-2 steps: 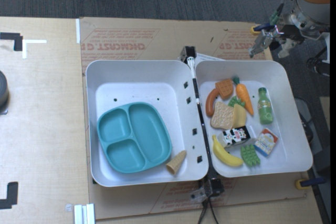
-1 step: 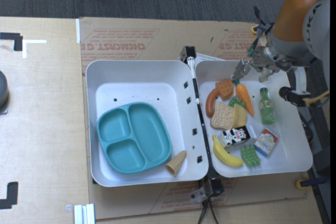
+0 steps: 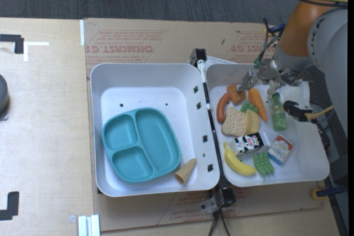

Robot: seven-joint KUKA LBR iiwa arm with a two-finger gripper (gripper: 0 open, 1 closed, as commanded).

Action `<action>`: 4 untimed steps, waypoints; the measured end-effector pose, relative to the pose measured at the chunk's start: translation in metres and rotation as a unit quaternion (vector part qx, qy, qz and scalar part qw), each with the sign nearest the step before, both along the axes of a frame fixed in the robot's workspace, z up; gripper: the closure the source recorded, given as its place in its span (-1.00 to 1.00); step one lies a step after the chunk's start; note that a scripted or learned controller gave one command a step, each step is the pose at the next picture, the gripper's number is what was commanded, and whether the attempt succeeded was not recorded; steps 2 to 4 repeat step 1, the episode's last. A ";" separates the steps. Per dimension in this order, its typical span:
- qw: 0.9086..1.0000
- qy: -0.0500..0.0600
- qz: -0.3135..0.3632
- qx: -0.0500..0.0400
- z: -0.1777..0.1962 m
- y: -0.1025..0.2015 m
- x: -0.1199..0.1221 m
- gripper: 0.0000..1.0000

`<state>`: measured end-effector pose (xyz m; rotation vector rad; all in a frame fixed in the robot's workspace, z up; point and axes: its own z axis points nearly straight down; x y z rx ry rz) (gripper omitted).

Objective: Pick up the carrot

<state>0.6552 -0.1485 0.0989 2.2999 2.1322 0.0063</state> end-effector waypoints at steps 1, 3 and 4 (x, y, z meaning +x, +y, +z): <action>1.000 -0.003 0.001 0.000 0.011 0.000 0.002 1.00; 1.000 -0.003 0.001 0.000 0.011 0.000 0.002 1.00; 1.000 -0.003 0.001 0.000 0.011 0.000 0.002 1.00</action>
